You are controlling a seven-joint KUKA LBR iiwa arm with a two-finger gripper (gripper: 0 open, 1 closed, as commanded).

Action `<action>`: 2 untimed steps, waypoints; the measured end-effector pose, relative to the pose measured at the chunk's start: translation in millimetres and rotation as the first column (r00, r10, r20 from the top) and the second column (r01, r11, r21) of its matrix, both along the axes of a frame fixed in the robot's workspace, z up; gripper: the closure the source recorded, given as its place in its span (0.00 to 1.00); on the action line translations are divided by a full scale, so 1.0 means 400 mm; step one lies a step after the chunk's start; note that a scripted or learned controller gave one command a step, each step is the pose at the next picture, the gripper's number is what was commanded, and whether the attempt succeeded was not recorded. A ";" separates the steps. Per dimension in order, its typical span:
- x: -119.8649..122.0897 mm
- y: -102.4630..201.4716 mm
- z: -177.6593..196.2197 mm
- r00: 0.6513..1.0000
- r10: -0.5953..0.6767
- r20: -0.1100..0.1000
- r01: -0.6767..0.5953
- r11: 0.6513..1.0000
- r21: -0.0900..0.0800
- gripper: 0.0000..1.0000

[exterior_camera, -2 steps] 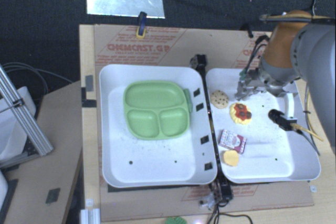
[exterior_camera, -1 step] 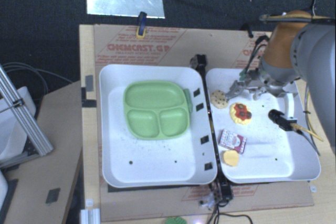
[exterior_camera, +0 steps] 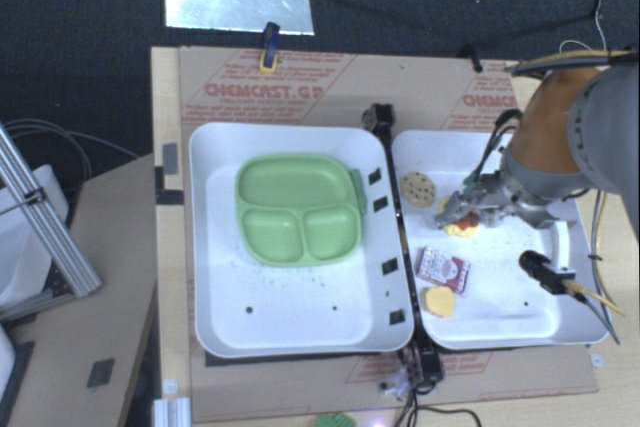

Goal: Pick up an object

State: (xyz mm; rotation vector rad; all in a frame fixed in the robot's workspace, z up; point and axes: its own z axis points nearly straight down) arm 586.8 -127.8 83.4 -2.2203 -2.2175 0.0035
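Down inside the right bin (exterior_camera: 510,310) with the tool (exterior_camera: 465,210), roughly at the bin's middle and a little toward its far edge. Cannot tell whether spread, pressed together or pinching anything, with too much hidden under the wrist.

Just beside the tool's tip, on the side toward the bin's near edge, touching it or nearly so: a yellow piece (exterior_camera: 462,229), small, with a trace of red on it. Down on the bin floor. Partly covered, so no telling its long axis or which way it points.

Toward the far-left corner of the same bin, near the tool but apart from it: a round cookie (exterior_camera: 418,186) with dark chips. Toward the near-left corner: a red-and-white packet (exterior_camera: 442,269), lying flat and slightly askew to the bin's edges, printed but too small to read. Just beside it, closer to the near edge: a yellow disc (exterior_camera: 439,301).

In the left bin (exterior_camera: 290,310), toward the far edge: a green tray (exterior_camera: 300,208) with three compartments, one long along the far side and two smaller along the near side.

Under both bins: a cardboard sheet (exterior_camera: 330,75), with "CHEMCAST GP" readable in red beyond the left bin's far edge, and a slanted repeat of the print, only partly readable, beyond the right bin's far edge.
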 end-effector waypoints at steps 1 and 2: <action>0.215 -0.043 0.008 1.000 0.007 0.015 -0.007 1.000 -0.004 0.00; 0.030 -0.037 0.002 1.000 0.000 0.000 0.000 1.000 0.000 0.00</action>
